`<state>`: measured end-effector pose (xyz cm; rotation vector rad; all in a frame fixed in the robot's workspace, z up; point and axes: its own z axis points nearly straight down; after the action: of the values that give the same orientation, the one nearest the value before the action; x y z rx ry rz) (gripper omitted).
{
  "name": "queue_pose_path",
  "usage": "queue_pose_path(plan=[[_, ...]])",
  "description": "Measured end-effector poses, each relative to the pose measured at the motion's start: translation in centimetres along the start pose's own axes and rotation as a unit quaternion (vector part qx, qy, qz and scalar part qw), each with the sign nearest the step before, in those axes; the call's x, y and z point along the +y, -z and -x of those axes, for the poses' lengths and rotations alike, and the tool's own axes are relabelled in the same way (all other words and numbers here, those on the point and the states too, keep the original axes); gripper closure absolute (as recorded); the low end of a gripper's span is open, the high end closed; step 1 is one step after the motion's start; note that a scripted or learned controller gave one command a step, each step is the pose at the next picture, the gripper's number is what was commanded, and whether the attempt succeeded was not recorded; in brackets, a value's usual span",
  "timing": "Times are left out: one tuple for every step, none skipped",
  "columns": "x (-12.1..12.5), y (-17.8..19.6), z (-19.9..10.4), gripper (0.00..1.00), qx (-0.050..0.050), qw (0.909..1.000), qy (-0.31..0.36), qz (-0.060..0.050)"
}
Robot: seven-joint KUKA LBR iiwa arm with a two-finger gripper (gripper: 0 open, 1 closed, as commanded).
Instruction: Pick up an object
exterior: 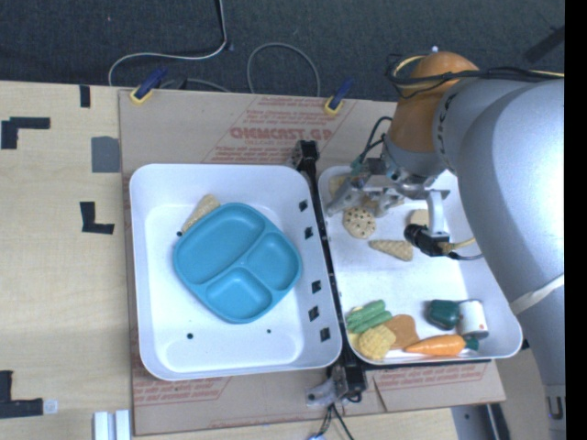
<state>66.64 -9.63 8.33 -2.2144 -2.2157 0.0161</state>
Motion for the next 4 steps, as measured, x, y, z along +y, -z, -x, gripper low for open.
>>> queue_pose_path(plan=[[-1.2,0.3,1.5,0.0,0.0,1.0,0.0,0.008],[0.0,0.1,0.5,0.0,-0.001,1.0,-0.001,0.001],[0.0,0.2,0.7,0.0,0.001,1.0,-0.001,0.0],[0.0,0.2,0.4,0.0,-0.002,1.0,-0.002,0.001]])
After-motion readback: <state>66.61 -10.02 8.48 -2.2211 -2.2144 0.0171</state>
